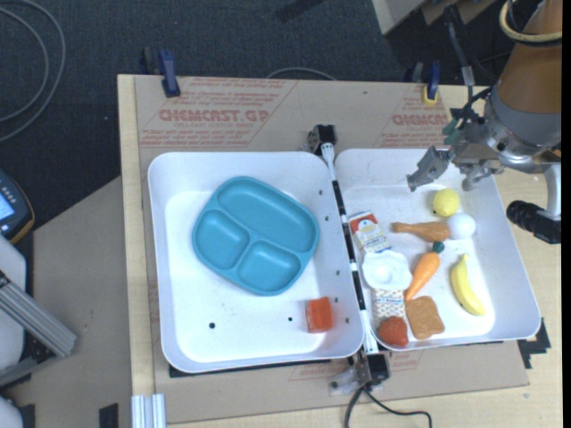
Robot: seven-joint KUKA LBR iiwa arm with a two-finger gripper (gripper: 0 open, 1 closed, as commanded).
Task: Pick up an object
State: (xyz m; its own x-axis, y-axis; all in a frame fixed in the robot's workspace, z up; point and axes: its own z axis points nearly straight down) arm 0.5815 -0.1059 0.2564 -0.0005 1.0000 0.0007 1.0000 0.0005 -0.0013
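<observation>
Camera view: jaws [443, 171] spread open, holding nothing, above round yellow lemon [446, 203]

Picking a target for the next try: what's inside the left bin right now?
The left bin holds a blue divided plate, its three compartments bare, and a small orange-red block near the front right corner. Whatever lies under the plate is covered.
</observation>
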